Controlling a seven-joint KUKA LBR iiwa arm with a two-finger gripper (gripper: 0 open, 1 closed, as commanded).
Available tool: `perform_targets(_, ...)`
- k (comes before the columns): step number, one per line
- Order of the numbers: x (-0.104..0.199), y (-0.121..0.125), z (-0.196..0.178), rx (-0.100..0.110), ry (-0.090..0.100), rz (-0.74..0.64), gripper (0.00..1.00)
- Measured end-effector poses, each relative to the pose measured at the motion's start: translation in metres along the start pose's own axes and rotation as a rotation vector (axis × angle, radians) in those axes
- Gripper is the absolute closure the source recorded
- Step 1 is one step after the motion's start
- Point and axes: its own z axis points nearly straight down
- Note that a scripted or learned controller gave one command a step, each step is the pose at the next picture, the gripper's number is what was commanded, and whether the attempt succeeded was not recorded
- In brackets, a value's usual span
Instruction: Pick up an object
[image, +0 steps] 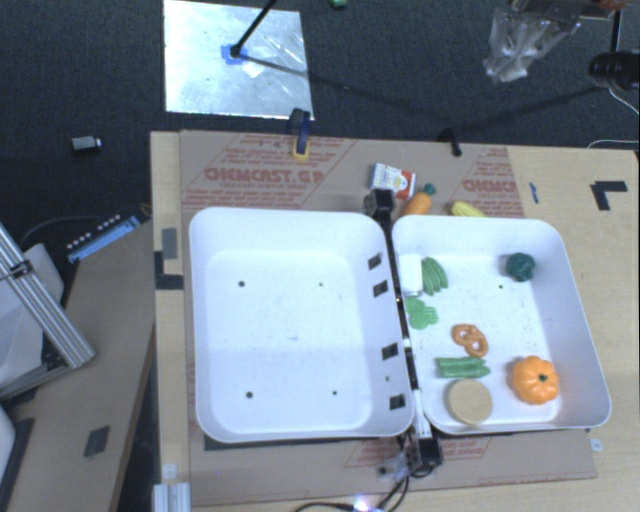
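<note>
Currently I see the end effector (520, 45) blurred above the right bin (575, 300); cannot tell its state. Pumpkin (534, 380), near the front-right corner, looks light, rigid, slick; I'd grip across its ribbed sides.

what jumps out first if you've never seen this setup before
The bright orange pumpkin in the near right corner of the right bin draws the eye first, with a pretzel, a tan round disc and green toy vegetables scattered to its left. The left bin is a big white expanse beside it. The gripper hangs blurred at the top right, well above the bench and away from the objects.
</note>
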Motion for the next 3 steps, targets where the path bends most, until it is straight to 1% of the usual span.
perform_targets(3,0.020,0.000,0.000,0.000,0.000,0.000,1.00)
